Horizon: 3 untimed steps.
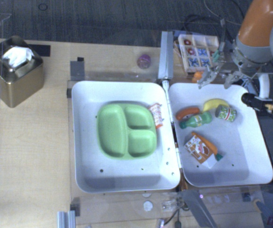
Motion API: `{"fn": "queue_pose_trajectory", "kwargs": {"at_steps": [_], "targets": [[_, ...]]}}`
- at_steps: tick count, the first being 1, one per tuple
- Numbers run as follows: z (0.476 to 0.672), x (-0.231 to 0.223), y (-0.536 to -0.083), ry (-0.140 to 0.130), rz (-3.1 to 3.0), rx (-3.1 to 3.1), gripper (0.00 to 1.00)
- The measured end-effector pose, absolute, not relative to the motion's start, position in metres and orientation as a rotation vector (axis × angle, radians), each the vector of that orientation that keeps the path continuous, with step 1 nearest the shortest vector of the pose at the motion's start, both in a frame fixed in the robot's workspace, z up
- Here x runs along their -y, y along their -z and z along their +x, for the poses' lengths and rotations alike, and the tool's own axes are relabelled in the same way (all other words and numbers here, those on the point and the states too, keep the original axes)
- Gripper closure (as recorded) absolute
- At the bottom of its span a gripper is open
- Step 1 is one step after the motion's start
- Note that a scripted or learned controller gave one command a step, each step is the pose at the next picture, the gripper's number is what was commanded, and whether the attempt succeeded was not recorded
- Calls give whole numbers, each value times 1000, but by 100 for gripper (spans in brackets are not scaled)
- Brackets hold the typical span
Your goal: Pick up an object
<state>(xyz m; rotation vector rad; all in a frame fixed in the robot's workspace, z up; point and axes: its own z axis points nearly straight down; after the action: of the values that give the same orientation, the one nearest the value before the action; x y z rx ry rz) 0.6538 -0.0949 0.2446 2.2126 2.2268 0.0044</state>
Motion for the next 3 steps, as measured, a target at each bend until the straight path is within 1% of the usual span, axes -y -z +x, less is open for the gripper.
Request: {"fn": "queue_pose_trajectory", "kwargs": {"at_steps": [1, 2, 3], "targets": [[629, 127, -106, -3, 2063, -2367, 0], [605, 89, -90, -12, 1926, -2468, 0], [657, 96, -89, 1, 1873, -2531, 0]]}}
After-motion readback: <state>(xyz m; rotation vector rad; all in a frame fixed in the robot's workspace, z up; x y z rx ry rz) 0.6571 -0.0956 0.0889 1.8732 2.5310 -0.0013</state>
